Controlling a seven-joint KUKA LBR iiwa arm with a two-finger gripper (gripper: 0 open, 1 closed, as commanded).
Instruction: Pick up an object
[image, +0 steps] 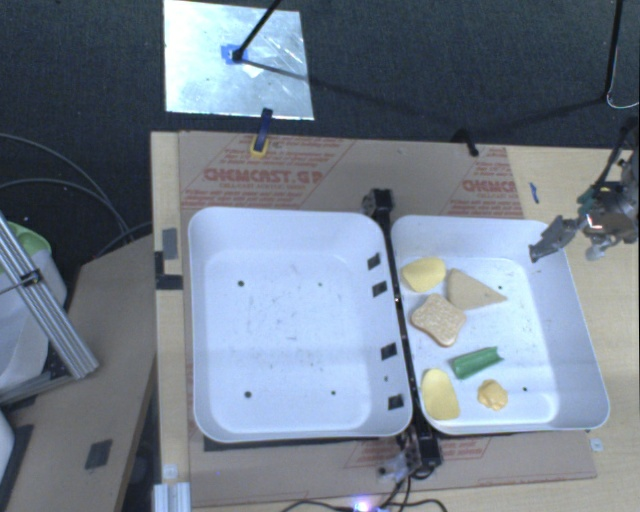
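Nearest the camera, along the front edge of the right bin (570, 330), lie two small yellow pieces: an oval yellow piece (439, 393) close to the divider between the bins and a smaller knobbly yellow lump (492, 395) to its right. Just behind them a green pod-shaped item (473, 361) lies at a slant, between the two yellow pieces and the slice of toast (438, 319). The toast is tan and speckled, sitting near the middle of the bin's left half. Behind it, a pale wedge (472, 291) lies to the right and a rounded yellow item (423, 274) to the left, near the divider; the wedge and the toast nearly touch. The left bin (285, 325) lies beside it, both resting on the table (340, 165), which is covered by a brown printed sheet.

Farther back and to the right, the end effector (549, 240) hangs over the rear right corner of the right bin, its dark tip pointing down and left toward the bin's rim. The wrist behind it runs off the right edge. It is well apart from all the items, and nothing is seen between its fingers; whether they are spread or closed cannot be told at this size
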